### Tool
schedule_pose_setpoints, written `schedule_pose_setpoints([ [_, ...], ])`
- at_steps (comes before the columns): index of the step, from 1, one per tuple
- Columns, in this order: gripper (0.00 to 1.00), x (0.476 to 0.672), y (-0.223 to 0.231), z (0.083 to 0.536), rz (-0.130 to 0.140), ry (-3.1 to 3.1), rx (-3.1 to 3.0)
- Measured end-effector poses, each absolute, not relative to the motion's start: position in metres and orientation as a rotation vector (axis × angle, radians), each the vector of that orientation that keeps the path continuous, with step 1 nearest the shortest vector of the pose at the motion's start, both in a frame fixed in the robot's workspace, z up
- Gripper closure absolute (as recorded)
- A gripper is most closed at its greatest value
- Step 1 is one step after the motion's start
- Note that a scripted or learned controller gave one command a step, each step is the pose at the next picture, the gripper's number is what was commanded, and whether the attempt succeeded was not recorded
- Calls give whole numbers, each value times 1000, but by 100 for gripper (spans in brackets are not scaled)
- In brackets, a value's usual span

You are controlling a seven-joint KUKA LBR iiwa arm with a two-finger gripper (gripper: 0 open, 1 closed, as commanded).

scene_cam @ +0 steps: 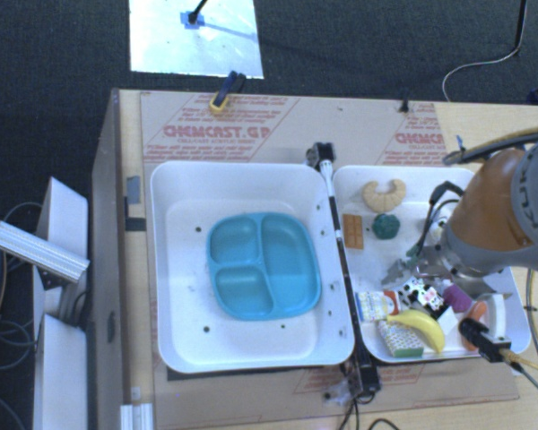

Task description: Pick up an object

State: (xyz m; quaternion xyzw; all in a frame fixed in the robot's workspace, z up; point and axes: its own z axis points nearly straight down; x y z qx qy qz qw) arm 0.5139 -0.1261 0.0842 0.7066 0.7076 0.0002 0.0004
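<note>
Gripper (411, 274) sat low in the right-hand bin (430, 179), at the frame's lower right, the orange-banded wrist (489, 206) above it hiding much of the tool; I could not tell how it was set, and saw nothing caught in it. Its tip hung just above a black-and-white patterned piece (421, 294), with a banana (423, 324) just below that toward the frame's bottom edge, a pale packet (373, 305) to the left and a yellow-green block (400, 339) below it. Further up the same bin lay a tan crescent (384, 193), a dark green lump (386, 227) and an orange wafer (352, 230) by the dividing wall. Left bin (242, 176) carried a blue divided tray (263, 265), well apart from the tool. My read: descent onto the cluster, grasp not yet made. Next move would call for settling squarely on one item; the pieces crowd each other, so a clean bite looked doubtful.
</note>
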Motion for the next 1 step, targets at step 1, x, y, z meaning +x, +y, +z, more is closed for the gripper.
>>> schedule_pose_setpoints([
  [1, 100, 515, -126, 95, 5, 2222, 2216],
])
